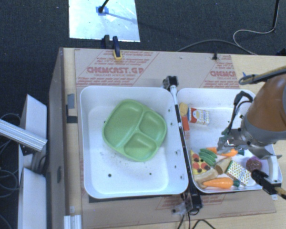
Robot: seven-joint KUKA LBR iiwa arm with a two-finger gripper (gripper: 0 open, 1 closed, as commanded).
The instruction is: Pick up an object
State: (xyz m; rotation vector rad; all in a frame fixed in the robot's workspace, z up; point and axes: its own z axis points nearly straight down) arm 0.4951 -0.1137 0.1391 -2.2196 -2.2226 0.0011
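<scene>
The right bin (214,95) holds a heap of toy food in its near half. There is a small carrot (230,152), a larger carrot (218,182), a green vegetable (209,155), a pizza slice (198,161), a bread piece (222,165), a checkered cracker (239,172) and a purple onion (253,164). A white and red milk carton (199,115) lies farther back, with a yellow piece (183,109) beside it. My gripper (227,144) hangs low over the heap, right above the small carrot. The arm's wrist hides how it stands against the toys.
The left bin (97,175) holds a green divided plate (135,130). A black divider rail (180,132) runs between the bins. The arm's orange band (274,104) covers the right bin's right side. A cable (238,106) loops near the wrist.
</scene>
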